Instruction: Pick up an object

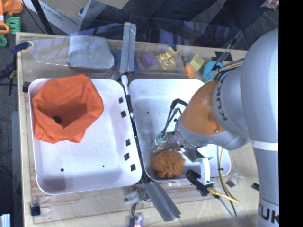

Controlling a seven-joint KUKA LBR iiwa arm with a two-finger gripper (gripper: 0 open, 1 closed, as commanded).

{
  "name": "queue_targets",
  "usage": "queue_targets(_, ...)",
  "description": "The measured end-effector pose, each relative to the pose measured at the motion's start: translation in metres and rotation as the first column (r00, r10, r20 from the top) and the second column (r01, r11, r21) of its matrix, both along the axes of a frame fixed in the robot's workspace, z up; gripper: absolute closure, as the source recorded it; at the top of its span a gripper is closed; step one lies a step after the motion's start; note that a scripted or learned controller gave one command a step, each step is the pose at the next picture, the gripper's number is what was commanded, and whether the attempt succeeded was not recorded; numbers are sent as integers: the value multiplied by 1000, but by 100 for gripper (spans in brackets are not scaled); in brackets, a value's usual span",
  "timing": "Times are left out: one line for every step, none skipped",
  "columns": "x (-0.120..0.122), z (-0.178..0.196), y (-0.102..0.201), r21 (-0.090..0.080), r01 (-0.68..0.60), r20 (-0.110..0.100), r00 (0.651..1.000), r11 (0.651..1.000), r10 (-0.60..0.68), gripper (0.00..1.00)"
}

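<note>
Arm hanging over the right bin, brown fuzzy lump sitting directly beneath its wrist.

Nearest the camera's lower edge, the brown fuzzy lump is lying at the front of the right bin, close to that bin's near wall. The gripper is sitting just behind and above the lump, apparently touching its top; the wrist is hiding how the claw stands, so cannot tell whether it is gripping. The lump is roundish, no clear long axis. Judging by this, a short straight drop is all that is needed. Farther left, an orange cloth is lying bunched in the left bin, well apart from the arm.
</note>
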State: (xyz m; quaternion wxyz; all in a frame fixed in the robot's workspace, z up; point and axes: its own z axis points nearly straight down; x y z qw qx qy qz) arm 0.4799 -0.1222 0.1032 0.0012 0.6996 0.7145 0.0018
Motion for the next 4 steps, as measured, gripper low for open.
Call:
queue_targets(0, 0, 0, 0, 0, 0, 1000, 1000, 0, 0)
queue_targets(0, 0, 0, 0, -1, 0, 1000, 1000, 1, 0)
queue_targets(1, 10, 0, 0, -5, 1, 1000, 1000, 5, 100)
queue_targets(1, 10, 0, 0, -6, 1, 1000, 1000, 6, 0)
